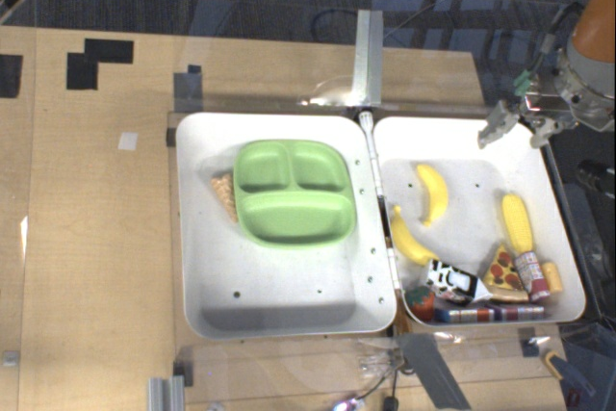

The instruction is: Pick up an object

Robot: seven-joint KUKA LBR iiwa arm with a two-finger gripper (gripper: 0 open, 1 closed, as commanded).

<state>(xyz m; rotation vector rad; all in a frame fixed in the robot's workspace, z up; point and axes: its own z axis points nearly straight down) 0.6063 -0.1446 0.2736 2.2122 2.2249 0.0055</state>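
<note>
My gripper hangs over the far right corner of the right bin, open, with nothing between its fingers. Below it in that bin lie a curved banana, a second banana against the left wall, and a corn cob near the right wall. At the bin's near edge sit a pizza slice, a small red-capped bottle, a black-and-white item and a green bowl. The gripper touches none of them.
The left bin holds a green divided plate with a tan waffle-like piece tucked at its left side. A metal post stands behind the divider between the bins. Cables run along the floor at the back right.
</note>
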